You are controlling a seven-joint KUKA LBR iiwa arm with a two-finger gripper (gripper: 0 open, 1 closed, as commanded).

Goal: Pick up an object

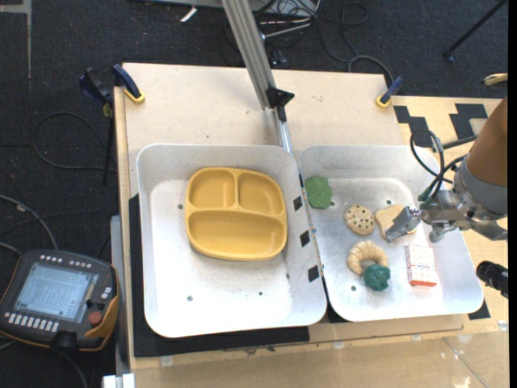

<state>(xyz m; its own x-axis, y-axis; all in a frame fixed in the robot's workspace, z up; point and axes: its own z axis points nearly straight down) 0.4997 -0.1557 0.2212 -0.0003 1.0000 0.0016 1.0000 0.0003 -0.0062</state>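
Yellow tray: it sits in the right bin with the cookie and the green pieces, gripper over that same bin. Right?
Not quite. The camera view shows the yellow tray alone in the left bin. The cookie and the green pieces lie in the right bin, and the gripper is over that right bin.
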